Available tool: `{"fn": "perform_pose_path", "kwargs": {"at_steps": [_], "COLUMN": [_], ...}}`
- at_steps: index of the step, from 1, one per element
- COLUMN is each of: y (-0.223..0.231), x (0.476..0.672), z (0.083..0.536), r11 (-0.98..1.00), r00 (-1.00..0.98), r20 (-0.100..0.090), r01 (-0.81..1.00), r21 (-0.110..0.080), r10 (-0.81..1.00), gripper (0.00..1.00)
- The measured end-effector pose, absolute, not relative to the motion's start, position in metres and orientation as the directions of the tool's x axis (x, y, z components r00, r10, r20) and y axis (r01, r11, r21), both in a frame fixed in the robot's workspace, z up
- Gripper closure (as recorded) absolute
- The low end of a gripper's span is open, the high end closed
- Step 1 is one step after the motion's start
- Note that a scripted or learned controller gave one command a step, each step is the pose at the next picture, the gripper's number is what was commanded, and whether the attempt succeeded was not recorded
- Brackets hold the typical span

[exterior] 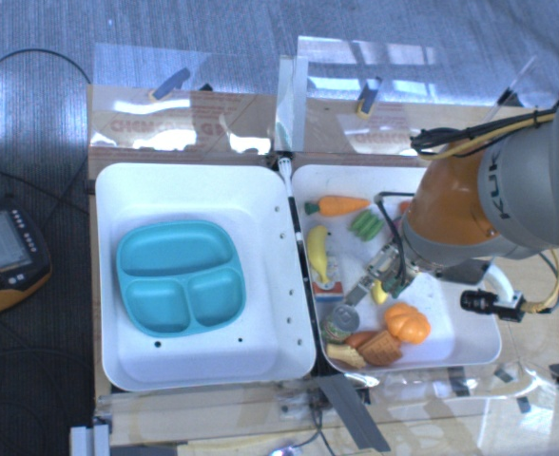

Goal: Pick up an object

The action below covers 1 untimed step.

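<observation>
The right bin [470, 345] holds several toy foods. An orange carrot [341, 205] lies at its far side with a green piece [365, 224] just below it. A yellow banana-like piece [318, 255] lies along the left wall. At the near side are a grey round piece [339, 323], a brown bread piece [375, 348] and an orange pumpkin-like piece [408, 323]. My gripper [375, 281] hangs low over the bin's middle, just above a small yellow piece [380, 294]. I see nothing clearly held in it.
The left bin [260, 188] carries a teal divided plate [180, 275]. The arm's grey and orange body [460, 207] covers the right bin's far right part. A handheld controller [4, 250] lies off the bench at the left.
</observation>
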<state>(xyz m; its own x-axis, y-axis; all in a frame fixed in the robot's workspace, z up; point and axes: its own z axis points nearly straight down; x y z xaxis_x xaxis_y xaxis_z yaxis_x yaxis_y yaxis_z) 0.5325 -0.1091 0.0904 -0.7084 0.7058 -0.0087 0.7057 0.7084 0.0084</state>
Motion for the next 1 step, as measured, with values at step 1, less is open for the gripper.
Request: {"fn": "perform_pose_path", "kwargs": {"at_steps": [1], "y": [-0.1128], "x": [0.4931], "z": [0.0919], "r11": [0.611], "r00": [-0.611], "r20": [-0.022], "r01": [0.791], "r21": [0.018], "r10": [0.791], "gripper": [0.0]}}
